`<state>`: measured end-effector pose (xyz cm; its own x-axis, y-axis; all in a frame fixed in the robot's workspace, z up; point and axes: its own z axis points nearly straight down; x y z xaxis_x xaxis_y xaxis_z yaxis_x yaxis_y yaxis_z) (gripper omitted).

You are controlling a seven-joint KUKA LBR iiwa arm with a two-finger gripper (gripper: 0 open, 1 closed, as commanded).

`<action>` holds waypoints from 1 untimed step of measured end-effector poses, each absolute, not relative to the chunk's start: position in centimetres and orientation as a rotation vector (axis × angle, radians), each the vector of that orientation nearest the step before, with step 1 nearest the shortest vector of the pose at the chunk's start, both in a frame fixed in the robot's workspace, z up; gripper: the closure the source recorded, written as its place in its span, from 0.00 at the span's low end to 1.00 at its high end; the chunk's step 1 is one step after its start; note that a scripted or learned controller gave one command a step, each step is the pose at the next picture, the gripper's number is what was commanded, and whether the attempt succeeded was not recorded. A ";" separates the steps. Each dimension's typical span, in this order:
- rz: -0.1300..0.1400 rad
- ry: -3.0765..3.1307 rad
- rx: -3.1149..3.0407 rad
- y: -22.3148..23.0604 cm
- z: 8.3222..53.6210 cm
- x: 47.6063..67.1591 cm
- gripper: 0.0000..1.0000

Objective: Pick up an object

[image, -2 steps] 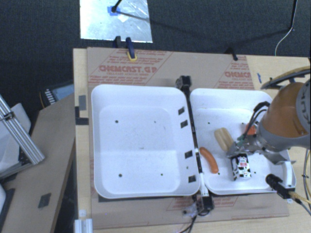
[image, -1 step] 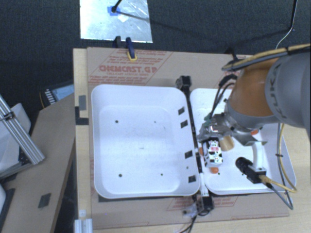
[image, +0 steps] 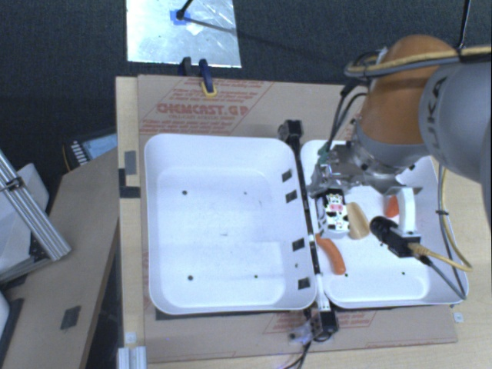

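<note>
Right bin point(image: 384, 283): loose items, with gripper point(image: 329, 177) over its far-left part.
Nearest, close to the right bin's left wall: orange stick point(image: 333, 256), lying aslant. Beyond it, mid-bin: marked block point(image: 334, 210), white with black and red print, touching a tan piece point(image: 357, 220) on the side away from that wall. Toward the bin's right wall: red-orange piece point(image: 392, 206) just beside a white piece point(image: 406, 210). Farthest: gripper low over the marked block; wide or narrow cannot be told.
</note>
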<state>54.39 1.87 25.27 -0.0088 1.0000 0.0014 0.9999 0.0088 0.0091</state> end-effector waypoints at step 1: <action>0.027 2.227 2.201 7.3 42.4 53.9 1.00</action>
<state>53.94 7.28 42.37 -0.0116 0.9999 0.0049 0.9997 0.0115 0.0193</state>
